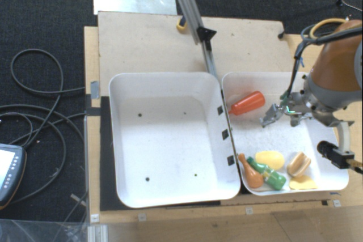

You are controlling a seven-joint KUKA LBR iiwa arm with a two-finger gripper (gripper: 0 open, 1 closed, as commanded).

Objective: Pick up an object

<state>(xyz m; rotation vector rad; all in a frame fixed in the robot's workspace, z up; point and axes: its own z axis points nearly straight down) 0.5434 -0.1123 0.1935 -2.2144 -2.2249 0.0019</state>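
The arm enters from the right and hangs over the right bin. Its jaws are positioned above the bare floor of that bin, just to the right of the orange-red cylinder. No object is visible between the jaws; whether they are open or closed cannot be determined at this resolution.

All loose objects lie in the right bin. The orange-red cylinder lies tilted near the bin's left wall, in its far half. The remaining objects are grouped along the near wall of the right bin:
- an orange carrot-shaped piece, nearest the left wall;
- a green bottle-shaped piece, touching the carrot-shaped piece;
- a yellow oval piece, just behind the green piece;
- a tan bread-like piece, to the right of the yellow oval;
- a flat yellow piece, just in front of the bread-like piece.

The left bin stands beside the right bin on the counter.
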